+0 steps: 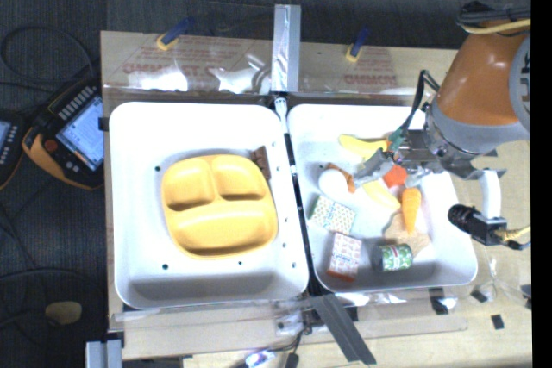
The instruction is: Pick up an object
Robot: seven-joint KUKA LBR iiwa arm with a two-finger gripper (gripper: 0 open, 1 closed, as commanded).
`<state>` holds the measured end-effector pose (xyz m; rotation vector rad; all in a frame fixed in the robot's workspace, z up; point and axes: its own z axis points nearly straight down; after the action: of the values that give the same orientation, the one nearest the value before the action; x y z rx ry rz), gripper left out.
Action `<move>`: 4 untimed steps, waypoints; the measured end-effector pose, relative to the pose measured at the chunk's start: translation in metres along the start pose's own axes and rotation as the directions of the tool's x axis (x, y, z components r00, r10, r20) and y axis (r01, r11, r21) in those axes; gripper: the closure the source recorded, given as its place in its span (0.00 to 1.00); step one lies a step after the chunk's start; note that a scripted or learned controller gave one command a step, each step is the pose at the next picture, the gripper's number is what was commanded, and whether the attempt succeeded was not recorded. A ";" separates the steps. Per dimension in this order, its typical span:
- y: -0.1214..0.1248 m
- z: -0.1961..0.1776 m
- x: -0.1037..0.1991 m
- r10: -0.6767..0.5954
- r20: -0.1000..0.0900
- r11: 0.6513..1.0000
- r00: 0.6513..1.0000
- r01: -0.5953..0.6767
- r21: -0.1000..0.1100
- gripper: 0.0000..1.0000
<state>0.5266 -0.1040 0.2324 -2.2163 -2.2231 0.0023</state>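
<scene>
We are low over the right bin [466, 267] with the gripper [392, 168] buried in the clutter, and whether it is spread or closed we cannot tell — the metal parts blur into the toys beneath them, and nothing shows clearly caught between them. The things we might take all sit packed together here: a white egg [331, 183] just left of the gripper, a red-orange piece [394, 177] right under it, a carrot [410, 208] just below, a pale yellow banana-like shape [360, 144] above, then a checked packet [332, 214], a small printed box [345, 254] and a little can [396, 256] lying on its side toward the near wall.

That crowding is our main worry. We judge that a close here could catch two items at once, or pinch only an edge of the red-orange piece so it slips on the lift. The egg is round and smooth (likely to squirt sideways), and a nudge could roll it or the can away. The carrot is touching its neighbours, so dragging one may shove the rest.

The left bin [129, 271] holds a yellow divided tray [219, 204], well apart from all this — no risk there.
</scene>
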 end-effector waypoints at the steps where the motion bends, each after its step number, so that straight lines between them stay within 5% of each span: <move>1: 0.020 0.143 -0.067 -0.026 -0.001 1.000 1.000 0.026 -0.014 0.00; 2: -0.043 0.018 -0.071 -0.078 0.000 0.997 0.997 0.078 -0.001 0.00; 3: 0.026 0.083 -0.039 -0.032 0.000 0.999 0.999 0.032 0.000 0.00; 4: 0.026 0.102 -0.020 -0.234 0.000 0.972 0.972 0.234 0.000 0.00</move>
<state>0.5529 -0.1240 0.1306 -1.9386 -2.4688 0.0022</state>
